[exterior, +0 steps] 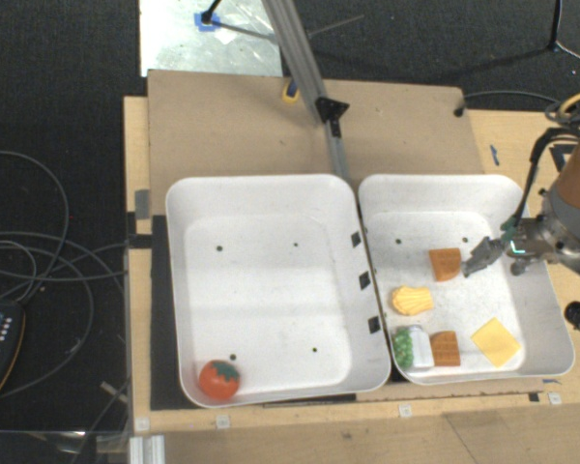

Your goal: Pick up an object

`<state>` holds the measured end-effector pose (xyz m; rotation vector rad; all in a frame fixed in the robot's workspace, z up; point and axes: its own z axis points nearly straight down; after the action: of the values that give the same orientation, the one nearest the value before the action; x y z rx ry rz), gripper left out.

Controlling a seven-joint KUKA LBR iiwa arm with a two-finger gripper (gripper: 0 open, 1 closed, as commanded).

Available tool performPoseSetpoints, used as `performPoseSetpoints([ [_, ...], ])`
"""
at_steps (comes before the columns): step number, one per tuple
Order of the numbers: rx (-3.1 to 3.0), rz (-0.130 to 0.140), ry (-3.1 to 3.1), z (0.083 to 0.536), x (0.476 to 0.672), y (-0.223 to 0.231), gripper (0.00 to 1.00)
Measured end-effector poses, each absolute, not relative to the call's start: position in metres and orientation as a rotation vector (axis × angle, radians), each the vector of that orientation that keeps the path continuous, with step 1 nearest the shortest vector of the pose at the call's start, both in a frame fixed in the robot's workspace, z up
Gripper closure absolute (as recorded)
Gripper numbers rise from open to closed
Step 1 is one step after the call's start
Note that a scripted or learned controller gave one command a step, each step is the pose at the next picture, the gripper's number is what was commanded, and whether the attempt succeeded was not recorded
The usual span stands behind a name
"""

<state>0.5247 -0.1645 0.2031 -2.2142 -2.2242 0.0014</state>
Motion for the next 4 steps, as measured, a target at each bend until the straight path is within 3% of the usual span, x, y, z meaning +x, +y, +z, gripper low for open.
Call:
performPoseSetpoints([
  [1, -2.218, -0.002, -2.225, 0.205, 0.526, -0.165, 0.0],
  [3, -2.218, 0.003, -2.219, 0.1, 0.527, -0.159, 0.0],
  [4, -2.22, 0.0, -2.222, 0.09, 0.527, -0.158, 0.0],
])
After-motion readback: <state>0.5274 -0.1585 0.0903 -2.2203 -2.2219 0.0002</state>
